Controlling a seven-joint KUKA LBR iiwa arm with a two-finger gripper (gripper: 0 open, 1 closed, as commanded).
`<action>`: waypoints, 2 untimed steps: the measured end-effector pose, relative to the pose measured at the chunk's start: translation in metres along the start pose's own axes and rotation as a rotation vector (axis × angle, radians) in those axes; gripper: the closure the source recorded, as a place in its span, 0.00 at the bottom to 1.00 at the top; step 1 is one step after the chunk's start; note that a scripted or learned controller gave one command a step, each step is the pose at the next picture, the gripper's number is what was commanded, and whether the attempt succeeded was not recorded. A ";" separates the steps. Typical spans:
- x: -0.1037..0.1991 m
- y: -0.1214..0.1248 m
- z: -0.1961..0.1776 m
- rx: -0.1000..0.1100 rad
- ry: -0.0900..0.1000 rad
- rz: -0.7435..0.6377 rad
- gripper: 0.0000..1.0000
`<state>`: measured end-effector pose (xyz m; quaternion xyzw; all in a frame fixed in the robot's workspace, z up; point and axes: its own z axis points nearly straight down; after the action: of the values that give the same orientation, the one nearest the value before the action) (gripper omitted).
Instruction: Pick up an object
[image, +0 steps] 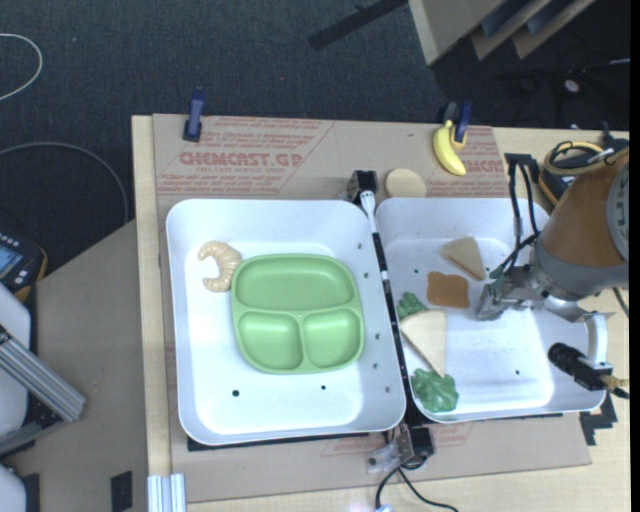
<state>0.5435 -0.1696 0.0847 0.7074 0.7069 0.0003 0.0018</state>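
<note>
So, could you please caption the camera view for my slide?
Claw low in the right bin beside the brown slice.

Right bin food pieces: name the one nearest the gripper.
The brown flat piece, just left of the gripper. The tan wedge, pale wedge and green pieces lie farther off.

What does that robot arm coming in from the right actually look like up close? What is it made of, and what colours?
The arm is a thick, rounded tube: a broad orange band with smooth grey casing below it. Black cables run down its side toward the wrist. At its tip sits a small claw of dull grey metal, much slimmer than the arm. No lettering or markings are readable on it.
</note>
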 end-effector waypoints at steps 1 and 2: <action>-0.035 0.013 0.000 0.000 -0.001 0.001 1.00; -0.054 0.009 0.000 0.002 0.004 -0.001 1.00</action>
<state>0.5524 -0.2233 0.0849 0.7069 0.7073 0.0008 -0.0003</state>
